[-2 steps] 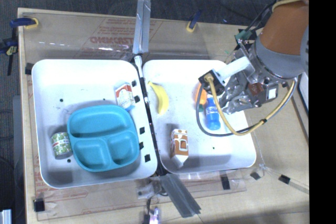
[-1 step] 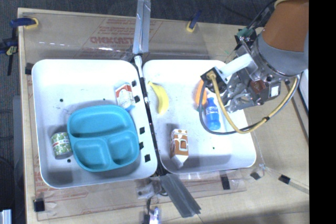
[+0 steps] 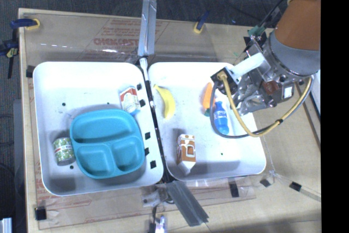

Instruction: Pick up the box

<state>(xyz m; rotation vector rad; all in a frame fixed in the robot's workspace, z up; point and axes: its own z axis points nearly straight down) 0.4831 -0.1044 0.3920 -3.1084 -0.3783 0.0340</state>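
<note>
An orange and white carton box [image 3: 186, 151] stands near the front wall of the right bin [image 3: 251, 158]. A smaller red and white box [image 3: 128, 99] lies in the left bin [image 3: 49, 95], beside the divider. My gripper [image 3: 235, 95] hangs over the right side of the right bin, just above and right of a blue bottle [image 3: 220, 118] and an orange carrot-like item [image 3: 207, 96]. It is well to the right of the carton and touches neither box.
A yellow banana [image 3: 166, 101] lies at the left of the right bin. The left bin holds a blue compartment plate [image 3: 107, 142] and a green-labelled can [image 3: 63, 150]. A yellow cable [image 3: 256, 129] loops below the wrist.
</note>
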